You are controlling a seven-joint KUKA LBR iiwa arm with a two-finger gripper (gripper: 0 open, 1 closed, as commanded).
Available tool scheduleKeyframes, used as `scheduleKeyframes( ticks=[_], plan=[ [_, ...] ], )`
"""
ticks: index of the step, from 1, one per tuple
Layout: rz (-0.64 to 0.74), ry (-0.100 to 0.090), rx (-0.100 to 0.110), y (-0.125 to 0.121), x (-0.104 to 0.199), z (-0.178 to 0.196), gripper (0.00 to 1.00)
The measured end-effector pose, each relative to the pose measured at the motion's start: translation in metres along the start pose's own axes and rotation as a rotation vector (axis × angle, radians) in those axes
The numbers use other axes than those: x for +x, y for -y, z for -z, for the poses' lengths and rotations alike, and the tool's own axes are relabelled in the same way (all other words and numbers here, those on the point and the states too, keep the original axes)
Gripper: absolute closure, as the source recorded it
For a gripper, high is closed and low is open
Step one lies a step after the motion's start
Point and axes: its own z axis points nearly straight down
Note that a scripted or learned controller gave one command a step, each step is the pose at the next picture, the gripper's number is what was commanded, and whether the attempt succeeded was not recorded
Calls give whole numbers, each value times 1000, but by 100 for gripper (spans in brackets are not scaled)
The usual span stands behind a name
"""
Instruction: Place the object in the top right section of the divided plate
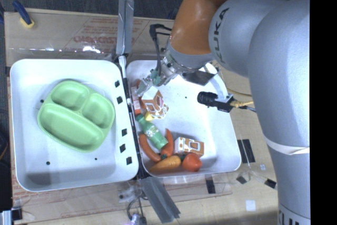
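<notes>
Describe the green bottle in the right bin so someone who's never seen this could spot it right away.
Look in the right white bin, along its left wall. Halfway down lies the green bottle, between the small house-printed box above and the sausage and carrot below. It is the only green item in that bin.

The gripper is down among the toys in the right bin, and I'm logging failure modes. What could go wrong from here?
1. The toys lie packed along the right bin's left wall, so the gripper may catch two or slip off.
2. The plate sits turned in the left bin, so its top right section could be misjudged.
3. A carried toy could clip the divider.
</notes>
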Motion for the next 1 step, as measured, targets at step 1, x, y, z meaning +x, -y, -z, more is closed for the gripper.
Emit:
scheduleKeyframes(
  ticks=[1],
  plan=[
    [168,-2,2,-6,62,0,100]
  ],
)
